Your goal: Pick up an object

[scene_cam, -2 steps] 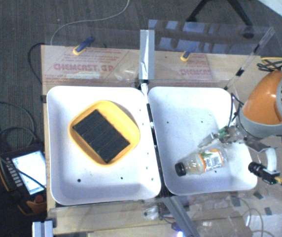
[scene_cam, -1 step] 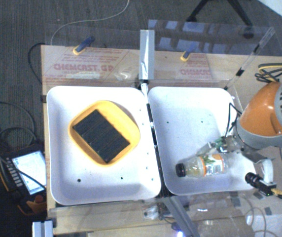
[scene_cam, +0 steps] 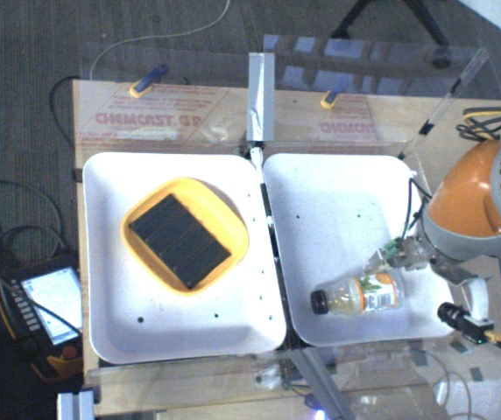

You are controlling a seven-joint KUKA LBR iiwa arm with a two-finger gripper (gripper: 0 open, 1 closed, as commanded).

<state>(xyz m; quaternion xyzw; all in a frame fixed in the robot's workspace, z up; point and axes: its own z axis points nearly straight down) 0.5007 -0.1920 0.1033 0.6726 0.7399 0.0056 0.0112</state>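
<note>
Bottle [scene_cam: 356, 295] lies on its side in the right bin [scene_cam: 321, 199]. Gripper [scene_cam: 397, 254] hovers just beside it, its state I cannot tell.

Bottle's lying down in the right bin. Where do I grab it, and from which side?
Grip the bottle across its labelled body, probably coming straight down from above. It lies on its side, black cap pointing toward the left bin, so the fingers should close across its width, not along its length. The round body may roll.

The arm [scene_cam: 474, 204] is cut off by the right edge, and its bulk hides part of the right bin [scene_cam: 338, 191]. The bottle [scene_cam: 360, 294] label is too blurred to read. The gripper [scene_cam: 399, 254] is too small to make out.
</note>
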